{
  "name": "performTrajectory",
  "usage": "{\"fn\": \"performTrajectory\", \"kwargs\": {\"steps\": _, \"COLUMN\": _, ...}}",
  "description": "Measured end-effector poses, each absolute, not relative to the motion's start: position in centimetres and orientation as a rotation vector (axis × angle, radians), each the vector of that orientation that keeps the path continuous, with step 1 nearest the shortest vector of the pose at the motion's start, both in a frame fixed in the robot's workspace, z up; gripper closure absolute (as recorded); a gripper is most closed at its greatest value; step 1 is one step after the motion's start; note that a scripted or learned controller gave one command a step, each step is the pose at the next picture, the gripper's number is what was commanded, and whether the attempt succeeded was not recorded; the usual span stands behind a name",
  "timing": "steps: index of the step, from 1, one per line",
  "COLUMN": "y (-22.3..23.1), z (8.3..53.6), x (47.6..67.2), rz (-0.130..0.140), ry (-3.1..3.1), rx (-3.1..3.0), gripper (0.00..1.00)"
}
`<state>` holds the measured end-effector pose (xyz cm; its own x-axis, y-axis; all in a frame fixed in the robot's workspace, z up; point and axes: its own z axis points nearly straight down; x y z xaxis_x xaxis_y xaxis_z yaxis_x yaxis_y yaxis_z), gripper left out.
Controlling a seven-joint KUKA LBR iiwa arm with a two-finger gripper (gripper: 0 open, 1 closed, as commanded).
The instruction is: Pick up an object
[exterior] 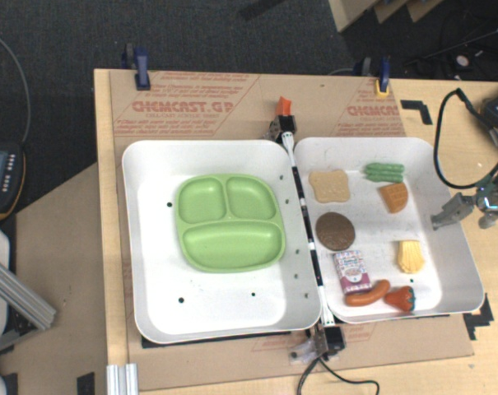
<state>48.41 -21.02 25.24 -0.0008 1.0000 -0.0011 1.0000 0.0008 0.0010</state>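
1. You had the green divided plate (230,223) in the left bin (150,245).
2. Right of the plate, in the right bin (446,262): bread slice (330,186), brown patty (336,230), sausage (367,294).
3. Gripper (463,210) sat at that bin's right rim; grip state could not be told.

- A single fixed camera looks down at a slant on a wooden bench (232,105), near enough that the two white bins take up most of the frame.
- The left bin (150,245), holding a green divided plate (230,222), sits at centre; the right bin (454,262), with toy food, lies toward the right edge.
- Dark carpet (84,23) shows along the top and left, beyond the bench's far edge.
- The bench's near edge meets the bottom of the frame.
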Motion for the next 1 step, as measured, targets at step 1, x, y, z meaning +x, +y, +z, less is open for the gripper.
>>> {"fn": "performTrajectory", "kwargs": {"steps": 1, "y": -18.46, "z": 13.37, "x": 53.62, "rz": -0.002, "ry": 2.231, "rx": 2.221, "gripper": 0.0}}
